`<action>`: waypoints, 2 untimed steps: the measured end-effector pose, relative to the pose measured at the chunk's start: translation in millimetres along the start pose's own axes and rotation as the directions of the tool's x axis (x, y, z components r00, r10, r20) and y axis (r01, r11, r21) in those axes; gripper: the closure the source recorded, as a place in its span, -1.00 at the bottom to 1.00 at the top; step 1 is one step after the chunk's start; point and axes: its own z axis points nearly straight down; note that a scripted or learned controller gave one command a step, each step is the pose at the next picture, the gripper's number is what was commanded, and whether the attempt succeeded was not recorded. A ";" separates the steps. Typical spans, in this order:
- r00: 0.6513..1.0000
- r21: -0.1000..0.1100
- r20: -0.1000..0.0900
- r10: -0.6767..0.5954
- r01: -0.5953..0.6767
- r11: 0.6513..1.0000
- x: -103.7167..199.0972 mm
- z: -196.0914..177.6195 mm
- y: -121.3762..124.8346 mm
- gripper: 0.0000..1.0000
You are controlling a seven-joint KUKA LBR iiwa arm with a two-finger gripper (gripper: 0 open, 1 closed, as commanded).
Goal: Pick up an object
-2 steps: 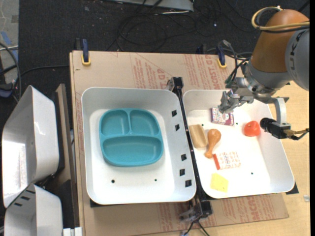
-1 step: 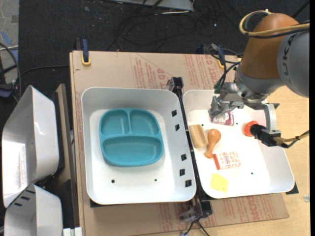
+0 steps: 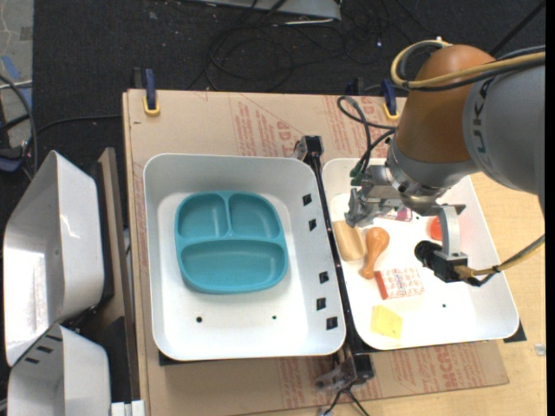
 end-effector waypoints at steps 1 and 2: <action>1.000 -0.002 -0.001 -0.002 0.002 1.000 47.2 -14.3 -26.7 1.00; 1.000 0.001 0.000 -0.002 0.002 1.000 88.2 -3.0 -59.7 1.00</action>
